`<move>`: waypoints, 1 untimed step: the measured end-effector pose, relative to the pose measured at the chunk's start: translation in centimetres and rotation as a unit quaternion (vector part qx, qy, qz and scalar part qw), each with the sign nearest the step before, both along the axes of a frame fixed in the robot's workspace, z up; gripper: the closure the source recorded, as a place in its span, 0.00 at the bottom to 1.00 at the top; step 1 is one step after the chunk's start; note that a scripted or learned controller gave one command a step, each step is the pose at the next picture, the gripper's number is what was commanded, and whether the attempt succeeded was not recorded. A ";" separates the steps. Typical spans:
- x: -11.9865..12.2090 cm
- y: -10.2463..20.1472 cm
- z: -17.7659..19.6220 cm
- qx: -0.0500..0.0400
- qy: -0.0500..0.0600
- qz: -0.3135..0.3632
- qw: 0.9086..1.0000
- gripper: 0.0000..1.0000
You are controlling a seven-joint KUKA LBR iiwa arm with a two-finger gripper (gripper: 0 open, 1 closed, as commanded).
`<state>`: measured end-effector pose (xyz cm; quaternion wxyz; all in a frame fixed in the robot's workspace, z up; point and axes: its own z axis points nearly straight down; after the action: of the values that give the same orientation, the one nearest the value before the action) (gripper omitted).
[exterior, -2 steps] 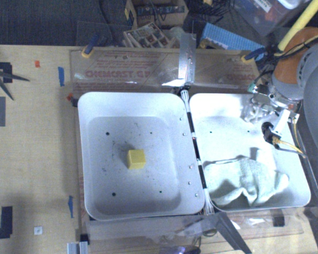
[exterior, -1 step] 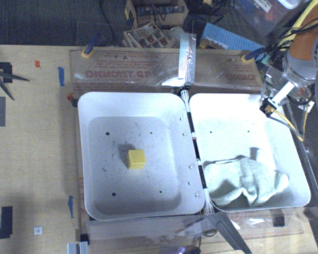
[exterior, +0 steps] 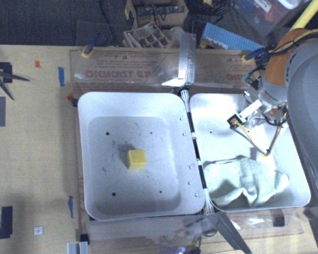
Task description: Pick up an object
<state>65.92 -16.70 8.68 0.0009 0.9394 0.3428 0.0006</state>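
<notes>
The arm (exterior: pixel 299 62) comes in from the right, and its gripper (exterior: pixel 245 115) hangs above the upper part of the right bin (exterior: pixel 212 110). Whether it is apart or together I cannot tell from here, and I see nothing held in it. Two things could be picked: a small yellow block (exterior: pixel 137 159) lying alone near the middle of the left bin (exterior: pixel 95 110), and a crumpled white cloth (exterior: pixel 249 183) heaped in the near part of the right bin, below the gripper and apart from it. The cloth looks the nearer choice; I would come straight down on its highest fold, away from the bin wall, and pinch a ridge rather than flat fabric, since cloth slips and may trail. The block would need a reach across the divider (exterior: pixel 193 142) and a square grip on opposite faces. Thin yellow wires hang loose near the gripper and could snag. The left bin floor is scuffed and speckled dark. The bins sit on a pale wooden bench (exterior: pixel 32 157); behind it lie cables, boxes and a blue ribbed panel (exterior: pixel 225 38).
</notes>
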 end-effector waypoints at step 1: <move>-2.7 -0.7 7.0 0.001 0.001 -0.190 0.982 1.00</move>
<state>63.22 -17.42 15.67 0.0002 0.9875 0.1578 -0.0003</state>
